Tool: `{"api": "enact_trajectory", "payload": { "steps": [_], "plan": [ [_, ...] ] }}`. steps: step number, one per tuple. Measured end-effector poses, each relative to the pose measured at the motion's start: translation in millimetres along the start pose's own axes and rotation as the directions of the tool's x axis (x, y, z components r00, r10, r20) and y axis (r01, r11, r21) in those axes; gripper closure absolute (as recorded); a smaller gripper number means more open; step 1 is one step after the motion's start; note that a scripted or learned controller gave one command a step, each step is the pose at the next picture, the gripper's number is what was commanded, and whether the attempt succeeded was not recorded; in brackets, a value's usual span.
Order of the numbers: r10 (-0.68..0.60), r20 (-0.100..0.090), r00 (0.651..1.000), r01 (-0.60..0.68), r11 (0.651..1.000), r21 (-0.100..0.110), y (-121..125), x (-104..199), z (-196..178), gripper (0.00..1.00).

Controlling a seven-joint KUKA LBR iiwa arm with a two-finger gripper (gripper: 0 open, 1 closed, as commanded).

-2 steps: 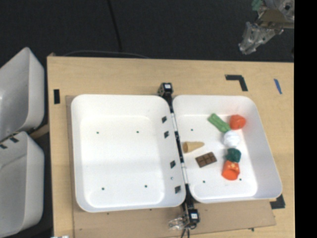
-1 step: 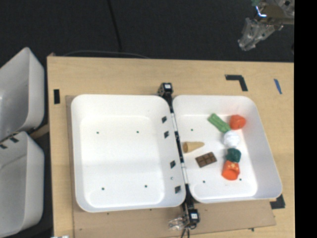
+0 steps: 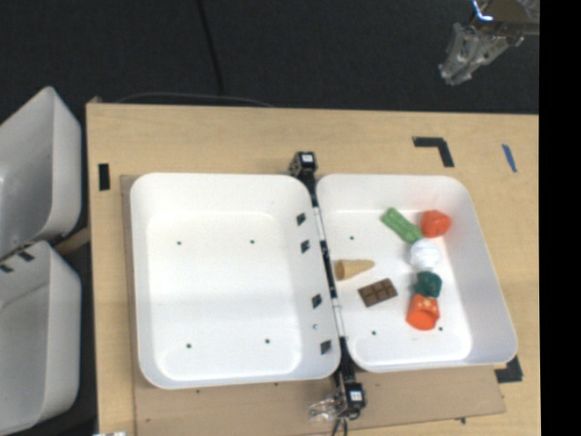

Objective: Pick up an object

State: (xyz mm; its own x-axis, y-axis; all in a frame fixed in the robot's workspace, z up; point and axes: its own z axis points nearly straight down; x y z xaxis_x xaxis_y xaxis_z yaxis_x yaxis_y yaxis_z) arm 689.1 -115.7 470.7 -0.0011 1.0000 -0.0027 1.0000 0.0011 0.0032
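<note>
Just one camera is being used here, mounted above the bench (image 3: pixel 227 134) and being aimed down at a slant, so the far edge is being shown near the top of the frame and the near edge at the bottom. Both white bins, the left bin (image 3: pixel 218 216) and the right bin (image 3: pixel 472 334), are being taken in whole from a fair way off, with dark floor being seen beyond. The gripper (image 3: pixel 467 57) is being caught at the top right corner.
</note>
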Motion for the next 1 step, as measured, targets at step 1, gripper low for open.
{"api": "enact_trajectory", "payload": {
  "steps": [1],
  "plan": [
    [-0.001,0.0,1.0,0.001,1.0,-0.001,0.1,4.8,-15.0,1.0]
  ]
}}
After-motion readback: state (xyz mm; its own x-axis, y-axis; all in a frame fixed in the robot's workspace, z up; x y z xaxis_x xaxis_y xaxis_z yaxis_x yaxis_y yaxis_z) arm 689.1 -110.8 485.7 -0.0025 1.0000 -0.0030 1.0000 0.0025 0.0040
